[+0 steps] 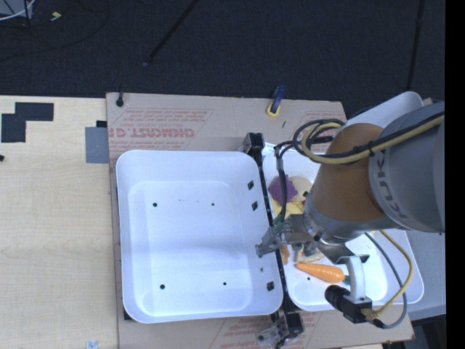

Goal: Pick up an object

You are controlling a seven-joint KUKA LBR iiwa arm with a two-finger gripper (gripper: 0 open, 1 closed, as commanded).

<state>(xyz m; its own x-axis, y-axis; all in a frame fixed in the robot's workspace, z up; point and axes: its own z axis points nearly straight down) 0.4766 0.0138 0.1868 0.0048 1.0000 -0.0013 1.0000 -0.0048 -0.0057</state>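
The orange object (320,271), long and tapered like a carrot, lies in the right bin (415,278), towards its near end and just beside the gripper (272,243). Its thicker end points right and its thin end points left. Further back in the same bin lie a purple object (282,189) and, touching it on the near side, a pale yellow object (294,208); both are partly covered by the wrist, so their shapes are hard to make out.

The gripper hangs low at the black divider where the two bins meet. From this slant I cannot tell whether the claw is spread or pressed together, nor whether anything sits in it. The arm (407,173) reaches in from the right, hides much of the right bin's floor and is cut off at the frame edge.

The left bin (189,224) is white, with a few small dark holes in its floor. Both bins rest on a cardboard sheet (160,115) printed in red, with a blue and yellow clamp (275,102) at its far edge. The sheet lies on a pale wooden bench (51,231). Beyond it is dark floor (218,35) crossed by cables.
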